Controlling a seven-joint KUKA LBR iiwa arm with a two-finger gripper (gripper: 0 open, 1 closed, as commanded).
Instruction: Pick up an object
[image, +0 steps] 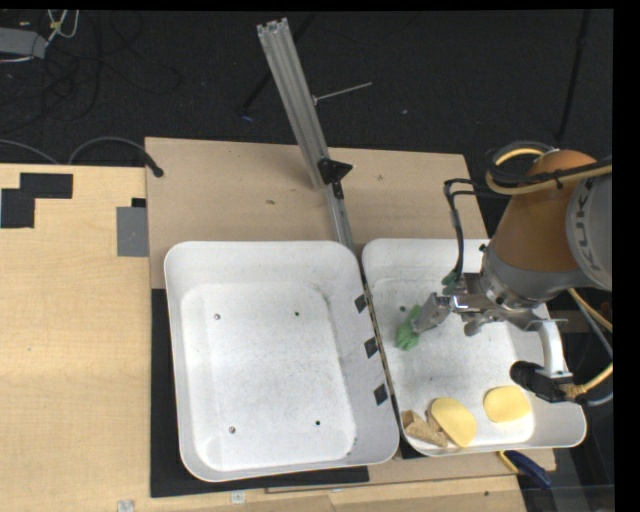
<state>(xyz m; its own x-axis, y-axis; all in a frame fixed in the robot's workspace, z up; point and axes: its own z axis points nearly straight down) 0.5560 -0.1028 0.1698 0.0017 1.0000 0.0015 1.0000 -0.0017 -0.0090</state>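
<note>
Two yellow pieces (478, 413) are seen at the right bin's (400, 262) near edge; farther in, a green object (408, 331) is touched by the jaws (428, 313), whose state cannot be told.

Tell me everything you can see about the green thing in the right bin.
The green thing is small, bright green and longer than wide, lying at a slant on the right bin's floor near its left wall, about midway along. Its material is too small to judge. The gripper sits right at its upper end; whether they touch cannot be told. The yellow pieces lie well apart, toward the near rim.
</note>
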